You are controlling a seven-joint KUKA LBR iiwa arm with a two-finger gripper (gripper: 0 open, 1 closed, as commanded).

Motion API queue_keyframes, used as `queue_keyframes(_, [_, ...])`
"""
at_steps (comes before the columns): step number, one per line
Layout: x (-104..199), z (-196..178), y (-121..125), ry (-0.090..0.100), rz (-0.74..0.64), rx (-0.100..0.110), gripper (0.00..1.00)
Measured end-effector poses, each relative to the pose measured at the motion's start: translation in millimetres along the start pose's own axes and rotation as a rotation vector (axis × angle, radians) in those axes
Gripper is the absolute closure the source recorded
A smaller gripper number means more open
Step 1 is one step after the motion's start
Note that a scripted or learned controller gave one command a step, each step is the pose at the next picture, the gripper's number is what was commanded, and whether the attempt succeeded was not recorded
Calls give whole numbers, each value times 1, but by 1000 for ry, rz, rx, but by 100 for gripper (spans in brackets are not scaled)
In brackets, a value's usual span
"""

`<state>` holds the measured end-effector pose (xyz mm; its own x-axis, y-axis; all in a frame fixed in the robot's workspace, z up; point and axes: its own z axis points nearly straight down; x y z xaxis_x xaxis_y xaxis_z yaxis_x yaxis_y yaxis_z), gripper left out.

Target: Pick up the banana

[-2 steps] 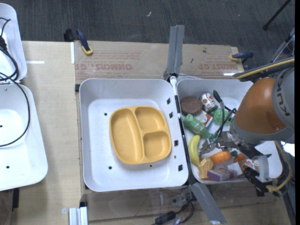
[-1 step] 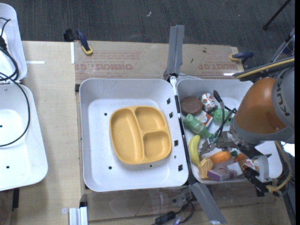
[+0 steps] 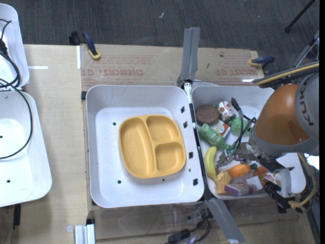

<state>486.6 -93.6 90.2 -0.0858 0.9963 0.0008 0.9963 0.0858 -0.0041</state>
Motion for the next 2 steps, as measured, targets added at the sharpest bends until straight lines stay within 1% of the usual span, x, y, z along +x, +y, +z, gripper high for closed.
queue_keyframes(2, [0, 0, 0, 0, 0, 0, 0])
